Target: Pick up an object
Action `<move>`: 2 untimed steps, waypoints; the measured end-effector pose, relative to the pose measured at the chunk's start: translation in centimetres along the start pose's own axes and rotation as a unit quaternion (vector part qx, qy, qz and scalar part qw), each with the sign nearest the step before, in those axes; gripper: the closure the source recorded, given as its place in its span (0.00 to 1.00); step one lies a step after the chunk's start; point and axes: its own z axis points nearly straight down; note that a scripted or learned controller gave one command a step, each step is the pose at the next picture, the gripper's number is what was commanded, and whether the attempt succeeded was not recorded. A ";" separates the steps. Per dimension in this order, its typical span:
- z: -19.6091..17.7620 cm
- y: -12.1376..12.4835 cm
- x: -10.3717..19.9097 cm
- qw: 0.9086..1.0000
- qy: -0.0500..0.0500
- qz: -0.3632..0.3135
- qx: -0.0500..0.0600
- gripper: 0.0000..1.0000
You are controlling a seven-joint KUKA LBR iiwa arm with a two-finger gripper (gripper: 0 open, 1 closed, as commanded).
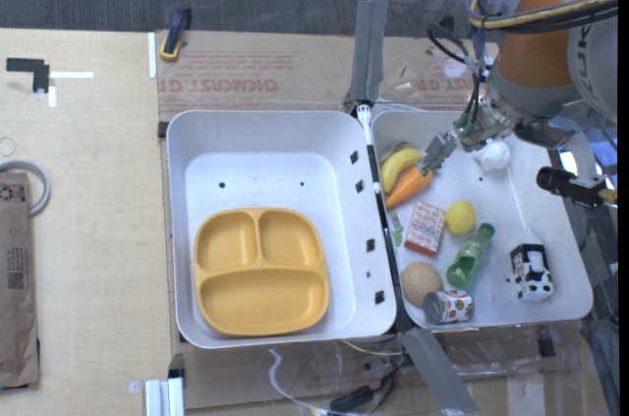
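**Arm over the right bin**

On the worktop (88, 168), the end effector (438, 151) hangs at the right bin's (565, 237) far-left corner, just above the carrot (406, 189) and banana (397, 165); whether it is apart or together, I cannot tell.

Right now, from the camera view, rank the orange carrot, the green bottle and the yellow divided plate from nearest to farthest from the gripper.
1. Orange carrot, right bin's upper left, just beside the gripper.
2. Green bottle, right bin's middle.
3. Yellow divided plate, left bin.
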 end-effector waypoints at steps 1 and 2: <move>9.6 -4.0 0.2 0.998 -0.001 -0.055 -0.003 0.00; 9.6 -8.9 -0.3 0.988 -0.001 -0.155 -0.003 0.00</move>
